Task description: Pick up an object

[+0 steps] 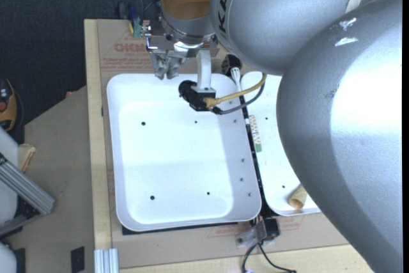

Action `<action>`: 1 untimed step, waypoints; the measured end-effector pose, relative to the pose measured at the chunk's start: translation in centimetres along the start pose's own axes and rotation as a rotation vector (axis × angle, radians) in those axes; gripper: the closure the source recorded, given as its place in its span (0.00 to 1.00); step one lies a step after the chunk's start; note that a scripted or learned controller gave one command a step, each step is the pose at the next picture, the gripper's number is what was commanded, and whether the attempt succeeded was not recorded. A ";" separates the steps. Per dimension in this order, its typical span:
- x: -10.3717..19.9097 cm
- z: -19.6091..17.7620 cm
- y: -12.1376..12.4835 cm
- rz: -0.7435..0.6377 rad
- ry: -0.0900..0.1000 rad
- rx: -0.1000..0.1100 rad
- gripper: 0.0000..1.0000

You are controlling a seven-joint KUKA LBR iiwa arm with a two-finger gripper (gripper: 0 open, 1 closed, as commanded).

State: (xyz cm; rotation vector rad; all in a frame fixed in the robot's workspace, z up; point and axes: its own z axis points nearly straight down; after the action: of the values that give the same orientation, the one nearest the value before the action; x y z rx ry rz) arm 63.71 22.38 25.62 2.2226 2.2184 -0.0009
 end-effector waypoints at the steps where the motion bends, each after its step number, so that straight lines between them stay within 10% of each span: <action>1: -4.1 -7.0 -2.0 0.001 0.002 -0.007 1.00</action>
State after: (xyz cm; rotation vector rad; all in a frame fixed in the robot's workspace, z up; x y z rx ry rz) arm 61.73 18.33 32.59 2.2216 2.2145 0.0099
